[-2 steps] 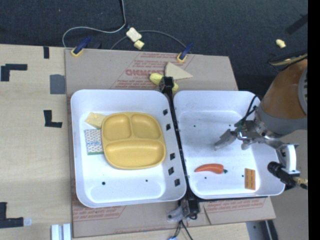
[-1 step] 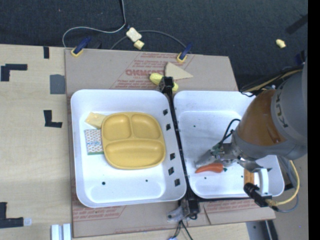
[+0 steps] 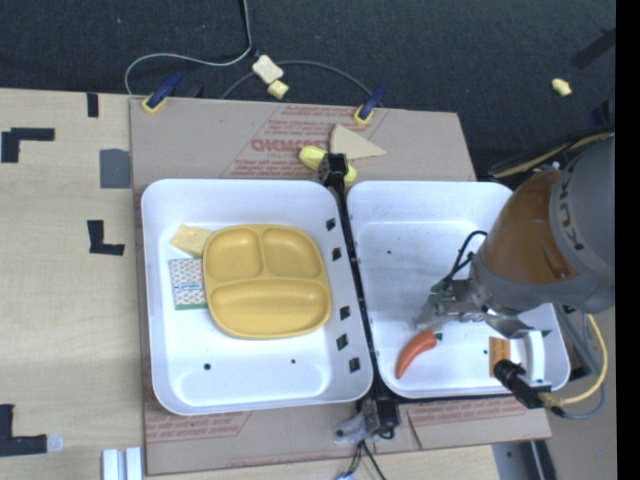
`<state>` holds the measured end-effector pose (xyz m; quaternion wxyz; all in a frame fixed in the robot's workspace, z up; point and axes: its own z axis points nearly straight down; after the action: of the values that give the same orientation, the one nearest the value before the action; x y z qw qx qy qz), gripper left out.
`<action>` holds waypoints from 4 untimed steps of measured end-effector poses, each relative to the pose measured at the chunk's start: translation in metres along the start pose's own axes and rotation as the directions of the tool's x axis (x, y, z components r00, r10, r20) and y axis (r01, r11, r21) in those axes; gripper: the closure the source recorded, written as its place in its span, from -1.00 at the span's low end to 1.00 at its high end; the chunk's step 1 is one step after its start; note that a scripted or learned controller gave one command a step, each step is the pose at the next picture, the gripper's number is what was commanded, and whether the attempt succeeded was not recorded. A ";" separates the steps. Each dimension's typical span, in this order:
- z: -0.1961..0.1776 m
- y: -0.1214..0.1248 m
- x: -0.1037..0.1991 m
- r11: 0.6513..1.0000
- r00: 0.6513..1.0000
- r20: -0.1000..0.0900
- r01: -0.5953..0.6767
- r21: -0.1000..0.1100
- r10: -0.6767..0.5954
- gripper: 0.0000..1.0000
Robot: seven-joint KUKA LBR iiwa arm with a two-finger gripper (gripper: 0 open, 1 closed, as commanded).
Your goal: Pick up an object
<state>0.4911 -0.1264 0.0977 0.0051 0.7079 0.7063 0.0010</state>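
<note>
**Orange carrot under the gripper in the right bin**

Grey gripper [image 3: 437, 313] hangs low in the right bin [image 3: 400, 208], its tip just above the upper end of one orange carrot [image 3: 415, 353]; whether it is spread or closed cannot be told. The carrot lies tilted near the bin's front edge. In the left bin [image 3: 160, 368] sit one yellow divided plate [image 3: 267, 280], centred, and two small flat packets [image 3: 187, 283] beside its left edge.
</note>
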 end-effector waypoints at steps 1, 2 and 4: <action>0.001 0.000 0.000 1.000 1.000 -0.001 0.000 0.001 0.000 -1.00; -0.092 -0.007 -0.103 1.000 1.000 0.002 -0.004 0.002 0.004 -1.00; -0.032 0.075 -0.100 1.000 1.000 0.000 0.002 0.002 -0.002 -1.00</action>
<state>0.5660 -0.2269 0.1309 0.0044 0.7073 0.7069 0.0004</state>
